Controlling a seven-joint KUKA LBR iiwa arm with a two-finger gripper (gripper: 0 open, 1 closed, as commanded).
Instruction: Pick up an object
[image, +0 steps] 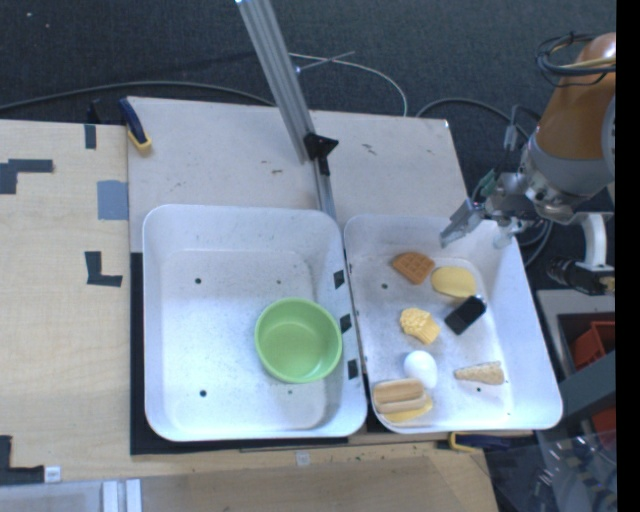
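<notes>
My gripper (476, 233) hangs over the far right corner of the right bin (530, 340). It is open, and nothing sits between its fingers. Just below it in that bin lie an orange-brown waffle (412, 266) and a yellow oval piece (454, 281). Further toward the front are a black block (465, 314), a yellow lumpy piece (419, 325), a white egg (420, 367), a tan wedge (481, 374) and a hot dog bun (403, 398). A green bowl (297, 340) stands upright in the left bin (160, 300).
A slanted metal pole (285, 85) ends at a black clamp on the rim between the bins. A blue and yellow clamp (135, 125) lies at the bench's far left corner. Cables run behind the bench.
</notes>
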